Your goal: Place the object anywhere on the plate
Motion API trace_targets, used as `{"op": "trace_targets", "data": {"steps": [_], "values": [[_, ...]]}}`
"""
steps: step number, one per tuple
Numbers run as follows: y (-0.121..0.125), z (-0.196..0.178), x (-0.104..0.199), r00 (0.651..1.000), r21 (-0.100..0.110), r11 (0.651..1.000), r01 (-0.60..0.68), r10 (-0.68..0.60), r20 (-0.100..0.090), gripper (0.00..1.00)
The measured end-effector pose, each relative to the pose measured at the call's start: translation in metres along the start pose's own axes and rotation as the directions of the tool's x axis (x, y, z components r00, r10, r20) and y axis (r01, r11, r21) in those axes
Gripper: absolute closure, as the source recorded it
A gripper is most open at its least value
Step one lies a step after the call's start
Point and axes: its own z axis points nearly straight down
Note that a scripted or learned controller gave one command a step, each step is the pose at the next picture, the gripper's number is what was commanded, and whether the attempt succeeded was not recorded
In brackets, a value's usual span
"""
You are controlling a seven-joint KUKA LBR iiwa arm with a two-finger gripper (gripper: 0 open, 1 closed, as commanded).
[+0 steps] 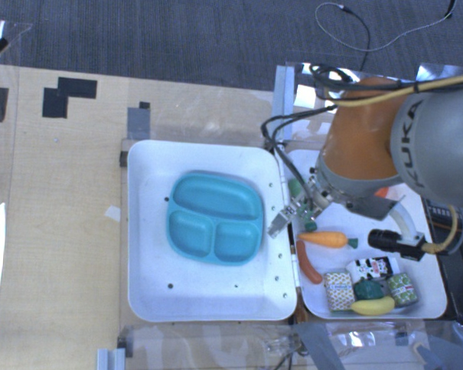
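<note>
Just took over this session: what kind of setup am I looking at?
Probably a robotics lab test bench: two white bins on a wooden top, toy food like a carrot, a blue plate, and loose cables.

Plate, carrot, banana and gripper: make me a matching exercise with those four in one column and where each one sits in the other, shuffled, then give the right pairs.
Things:
1. plate
2. carrot
3. banana
4. gripper

Places:
A. near front edge of right bin
B. above the divide between the two bins
C. middle of left bin
D. right bin, just right of the gripper

Pairs: 1-C, 2-D, 3-A, 4-B
</note>
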Motion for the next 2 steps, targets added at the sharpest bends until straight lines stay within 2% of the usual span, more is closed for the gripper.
{"op": "trace_targets", "data": {"steps": [1,2], "values": [[-0.015,-0.006,-0.026,0.987,0.000,0.987,0.161,-0.161,0.000,0.00],[-0.013,-0.018,-0.026,0.987,-0.006,0.987,0.162,-0.162,0.004,1.00]]}}
